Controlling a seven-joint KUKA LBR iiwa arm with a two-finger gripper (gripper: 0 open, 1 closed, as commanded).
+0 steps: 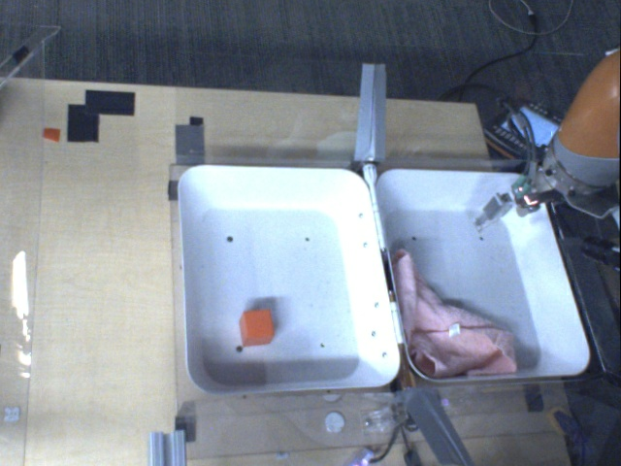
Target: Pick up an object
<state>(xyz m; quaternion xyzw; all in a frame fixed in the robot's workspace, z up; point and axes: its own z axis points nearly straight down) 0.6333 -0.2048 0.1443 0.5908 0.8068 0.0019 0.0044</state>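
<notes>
While the arm (592, 129) hangs in from three o'clock, its gripper (500, 207) sits above the upper part of the right bin (572, 304), toward one o'clock of that bin's floor, with nothing between its tips; whether they stand apart or closed is too small for me to tell. Two things could be picked. A pink cloth (446, 328) lies crumpled in the right bin, running from nine o'clock against the dividing wall down to six o'clock along the near wall, well apart from the gripper. An orange block (257, 327) rests in the left bin (194, 260) at about seven o'clock, clear of the walls. I'd judge the cloth light and limp: it will sag and drape, so a pinch on a raised fold near its bunched middle looks safer than on a flat edge tight against the wall. The block looks stiff and light, best taken across two opposite flat sides, though its smooth faces may slip.
</notes>
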